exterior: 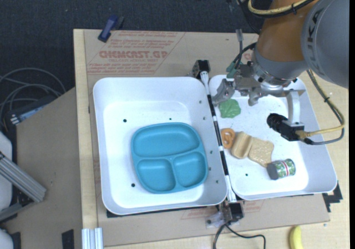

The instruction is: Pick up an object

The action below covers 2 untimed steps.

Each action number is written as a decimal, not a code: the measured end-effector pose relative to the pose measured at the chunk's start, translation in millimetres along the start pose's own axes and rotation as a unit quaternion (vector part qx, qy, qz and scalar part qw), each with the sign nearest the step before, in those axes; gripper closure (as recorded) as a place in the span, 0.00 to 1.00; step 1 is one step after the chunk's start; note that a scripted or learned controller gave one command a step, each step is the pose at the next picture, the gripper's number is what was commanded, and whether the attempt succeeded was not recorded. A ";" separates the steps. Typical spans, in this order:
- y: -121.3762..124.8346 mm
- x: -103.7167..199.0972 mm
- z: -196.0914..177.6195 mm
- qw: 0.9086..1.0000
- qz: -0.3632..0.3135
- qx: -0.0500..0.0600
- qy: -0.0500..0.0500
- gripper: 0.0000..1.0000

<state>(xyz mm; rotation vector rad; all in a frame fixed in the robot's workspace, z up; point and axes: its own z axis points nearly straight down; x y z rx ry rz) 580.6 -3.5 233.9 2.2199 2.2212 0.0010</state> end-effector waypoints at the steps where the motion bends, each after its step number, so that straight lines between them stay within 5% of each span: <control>1: -77.0 -53.1 40.2 1.000 0.001 0.002 0.000 0.00; 2: -67.3 -108.7 147.2 1.000 0.001 -0.001 -0.001 0.00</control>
